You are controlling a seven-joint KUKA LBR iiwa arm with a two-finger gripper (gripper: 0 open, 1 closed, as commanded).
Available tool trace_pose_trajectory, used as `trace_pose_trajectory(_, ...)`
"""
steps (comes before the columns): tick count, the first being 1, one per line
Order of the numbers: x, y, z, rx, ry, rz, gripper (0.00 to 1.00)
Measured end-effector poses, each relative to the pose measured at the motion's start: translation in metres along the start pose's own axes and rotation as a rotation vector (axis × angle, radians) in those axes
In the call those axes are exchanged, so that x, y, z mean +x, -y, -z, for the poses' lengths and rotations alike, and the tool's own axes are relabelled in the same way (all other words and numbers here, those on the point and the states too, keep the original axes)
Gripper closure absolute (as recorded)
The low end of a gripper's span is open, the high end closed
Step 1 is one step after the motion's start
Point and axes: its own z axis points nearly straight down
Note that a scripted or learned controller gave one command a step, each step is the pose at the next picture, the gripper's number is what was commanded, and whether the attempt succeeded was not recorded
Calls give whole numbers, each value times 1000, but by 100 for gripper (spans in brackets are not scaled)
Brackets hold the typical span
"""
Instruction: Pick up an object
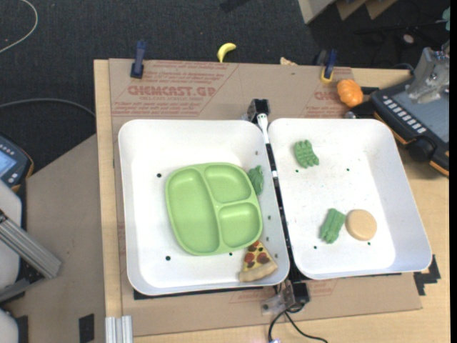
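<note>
The left bin (139, 191) holds a green three-compartment plate (214, 207). A small green leafy piece (255, 179) leans on the plate's right rim. A toy pizza slice (257, 261) lies at that bin's front right corner. In the right bin (389, 170) a knobbly green toy (305, 153) lies near the back left. Another green toy (332, 225) rests toward the front, touching a round tan disc (361, 224) on its right.
Both bins sit on a cardboard sheet (178, 91) held by blue clamps (138, 59). A toy orange (349, 92) and a black keypad device (403, 116) lie beyond the right bin's back corner. A yellow banana (226, 51) sits behind the cardboard.
</note>
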Motion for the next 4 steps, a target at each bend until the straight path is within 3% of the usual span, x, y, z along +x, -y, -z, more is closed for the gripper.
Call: trace_pose_trajectory(4, 0, -3, 42, -18, 4, 0, 100)
